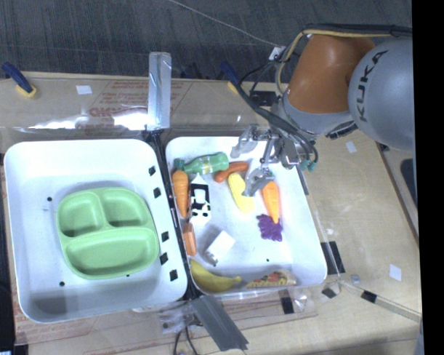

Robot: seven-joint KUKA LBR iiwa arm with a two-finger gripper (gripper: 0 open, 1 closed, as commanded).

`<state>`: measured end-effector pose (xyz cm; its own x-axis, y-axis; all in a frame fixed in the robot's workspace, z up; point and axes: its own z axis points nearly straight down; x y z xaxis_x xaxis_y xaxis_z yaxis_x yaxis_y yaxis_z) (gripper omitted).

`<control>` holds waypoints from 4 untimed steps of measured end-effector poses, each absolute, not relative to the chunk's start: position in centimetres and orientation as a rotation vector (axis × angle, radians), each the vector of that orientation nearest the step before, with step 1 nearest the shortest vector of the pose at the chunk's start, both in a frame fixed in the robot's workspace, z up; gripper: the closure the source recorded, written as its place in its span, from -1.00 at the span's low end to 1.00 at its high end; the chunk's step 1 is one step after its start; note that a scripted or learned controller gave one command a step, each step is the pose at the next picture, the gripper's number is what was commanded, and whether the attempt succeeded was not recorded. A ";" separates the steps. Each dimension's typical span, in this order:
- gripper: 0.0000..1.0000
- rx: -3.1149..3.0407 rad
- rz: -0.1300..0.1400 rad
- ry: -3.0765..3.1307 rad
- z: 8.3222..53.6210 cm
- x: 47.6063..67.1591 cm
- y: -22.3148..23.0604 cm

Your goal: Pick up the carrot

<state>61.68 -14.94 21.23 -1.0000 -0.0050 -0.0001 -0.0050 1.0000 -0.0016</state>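
Observation:
Two carrots lie in the right bin (311, 235). One carrot (180, 191) rests along the bin's left wall, under a green bottle-like toy (205, 164). The other carrot (271, 200) lies near the right wall, above a purple grape bunch (269, 227). My gripper (252, 167) hangs over the upper middle of this bin, open, with nothing between its fingers. Its lower fingertip (258, 183) sits just left of the right carrot's top end, beside a yellow fruit (241, 192).
The right bin also holds a red-orange piece (233, 170), a black-and-white tag (199, 201), a white block (219, 245), a small orange stick (189, 240) and a banana (213, 279). The left bin (27, 216) holds a green divided plate (106, 232).

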 end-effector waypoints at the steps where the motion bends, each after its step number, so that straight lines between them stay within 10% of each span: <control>1: -1.00 -0.282 0.001 3.131 13.7 63.9 -19.6; 2: -1.00 -0.515 0.001 3.099 9.2 59.7 -20.9; 3: 1.00 -0.527 -0.002 3.092 10.4 59.9 -20.6; 4: 1.00 -0.474 -0.004 3.101 14.0 59.2 -20.9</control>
<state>59.18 -20.85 14.01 -0.9544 -0.2985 -0.0047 -0.2985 0.9544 -0.0030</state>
